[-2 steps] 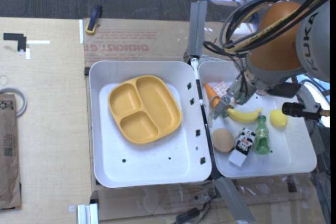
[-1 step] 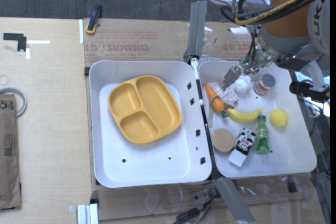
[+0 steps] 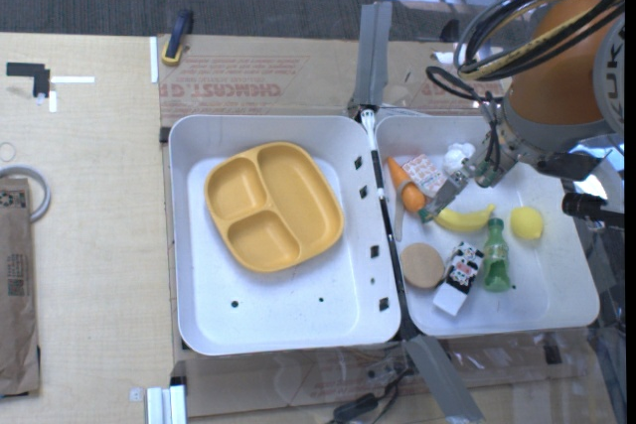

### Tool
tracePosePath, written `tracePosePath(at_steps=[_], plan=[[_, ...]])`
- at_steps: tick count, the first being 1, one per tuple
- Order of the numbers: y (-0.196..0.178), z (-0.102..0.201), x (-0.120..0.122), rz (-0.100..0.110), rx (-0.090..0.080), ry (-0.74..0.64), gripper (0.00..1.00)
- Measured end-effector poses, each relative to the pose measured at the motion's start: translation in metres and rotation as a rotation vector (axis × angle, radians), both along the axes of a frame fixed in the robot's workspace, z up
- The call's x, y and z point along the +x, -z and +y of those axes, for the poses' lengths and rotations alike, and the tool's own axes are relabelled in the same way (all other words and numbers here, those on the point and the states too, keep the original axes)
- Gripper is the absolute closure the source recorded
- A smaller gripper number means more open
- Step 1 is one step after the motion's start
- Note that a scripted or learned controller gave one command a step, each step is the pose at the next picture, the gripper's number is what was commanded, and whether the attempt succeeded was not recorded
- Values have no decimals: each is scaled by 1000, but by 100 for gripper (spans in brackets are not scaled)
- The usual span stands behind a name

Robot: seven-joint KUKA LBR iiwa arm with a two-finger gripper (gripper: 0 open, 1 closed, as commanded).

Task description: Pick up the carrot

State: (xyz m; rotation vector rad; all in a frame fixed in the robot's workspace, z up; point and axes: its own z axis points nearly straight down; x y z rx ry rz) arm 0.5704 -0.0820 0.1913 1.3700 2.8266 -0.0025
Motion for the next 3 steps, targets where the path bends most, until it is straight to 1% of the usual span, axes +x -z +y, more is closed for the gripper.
tracePosePath(at_steps=[1, 2, 3], plan=[[0, -7, -32, 0, 0, 7, 0], [1, 28, -29, 1, 1, -79, 0], [-8, 27, -28, 0, 0, -77, 100]])
